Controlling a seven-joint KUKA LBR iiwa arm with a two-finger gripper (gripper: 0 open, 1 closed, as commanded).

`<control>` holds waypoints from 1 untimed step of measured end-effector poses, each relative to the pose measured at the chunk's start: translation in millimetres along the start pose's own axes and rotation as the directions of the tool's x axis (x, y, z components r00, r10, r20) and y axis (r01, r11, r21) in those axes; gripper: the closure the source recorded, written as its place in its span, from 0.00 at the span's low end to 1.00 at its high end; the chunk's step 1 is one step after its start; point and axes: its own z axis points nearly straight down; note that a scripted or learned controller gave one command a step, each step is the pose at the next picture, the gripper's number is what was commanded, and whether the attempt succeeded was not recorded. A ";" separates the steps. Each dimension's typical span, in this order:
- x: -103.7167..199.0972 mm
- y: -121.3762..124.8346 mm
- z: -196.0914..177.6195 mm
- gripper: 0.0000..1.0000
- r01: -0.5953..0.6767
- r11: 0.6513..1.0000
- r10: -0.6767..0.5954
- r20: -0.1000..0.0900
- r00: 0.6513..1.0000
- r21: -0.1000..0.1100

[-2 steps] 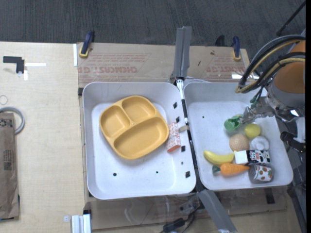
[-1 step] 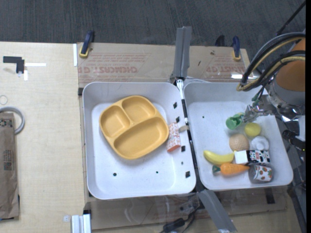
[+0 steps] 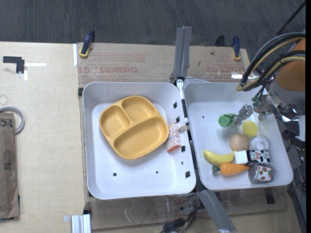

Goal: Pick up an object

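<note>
two white bins sit side by side on the bench. the arm [image 3: 286, 76], grey with an orange band, reaches in from the right over the right bin [image 3: 204, 130]. its pincer [image 3: 239, 116] hangs low over the upper middle of that bin, pointing toward the left. its metal tips lie against a green round object [image 3: 225, 121], which sits just to the left of the pincer; whether the tips are parted or pressed together cannot be told, and no object is clearly seen between them.

just right of the pincer and slightly below it lies a yellow lemon-like ball [image 3: 250, 128]. directly below the pincer rests a tan egg-shaped ball [image 3: 238, 142]. further below are a banana [image 3: 218, 156], a small white block [image 3: 241, 157], and a carrot [image 3: 233, 169] lying crosswise. below and to the right of the pincer stand a small black-and-white carton [image 3: 259, 156] and a speckled can [image 3: 261, 173], with a pale round object [image 3: 260, 144] just above the carton.

well to the left of the pincer, in the left bin [image 3: 97, 178], lies a yellow divided plate [image 3: 134, 126] with three compartments. a small red-and-white packet [image 3: 174, 137] lies just beside the plate's right edge, between the plate and the wall that separates the bins.
</note>
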 end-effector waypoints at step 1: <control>-13.3 33.9 -9.6 0.00 -0.043 0.999 0.043 -0.005 0.999 0.009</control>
